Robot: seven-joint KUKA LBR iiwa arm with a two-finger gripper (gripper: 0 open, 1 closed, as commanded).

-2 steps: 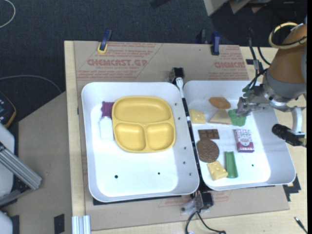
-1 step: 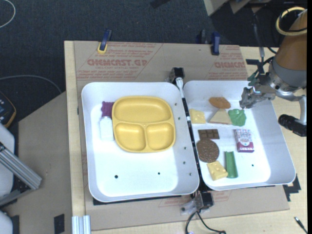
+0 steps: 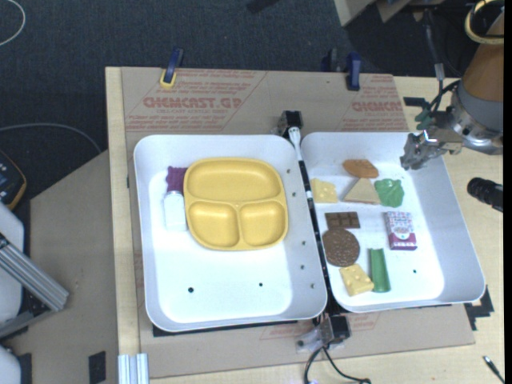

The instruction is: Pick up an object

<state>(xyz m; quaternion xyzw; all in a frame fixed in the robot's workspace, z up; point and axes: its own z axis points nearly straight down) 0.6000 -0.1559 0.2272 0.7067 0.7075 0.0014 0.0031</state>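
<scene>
The right bin [image 3: 448, 214] holds several small food items: a brown bread roll [image 3: 361, 168], a tan wedge [image 3: 362, 191], a green piece [image 3: 389, 191], a yellow cheese piece [image 3: 324, 190], a chocolate bar [image 3: 342, 220], a round brown cookie [image 3: 342, 246], a pink packet [image 3: 400, 230], a green stick [image 3: 378, 269] and a yellow block [image 3: 356, 279]. My gripper [image 3: 417, 152] hangs over the bin's upper right corner, up and to the right of the green piece. Nothing shows between its fingers.
The left bin [image 3: 160, 278] carries a yellow divided plate [image 3: 235, 202], with a purple item [image 3: 175, 178] and a white bottle [image 3: 174, 211] beside its left edge. Clamps stand at the bench's far edge [image 3: 170, 70].
</scene>
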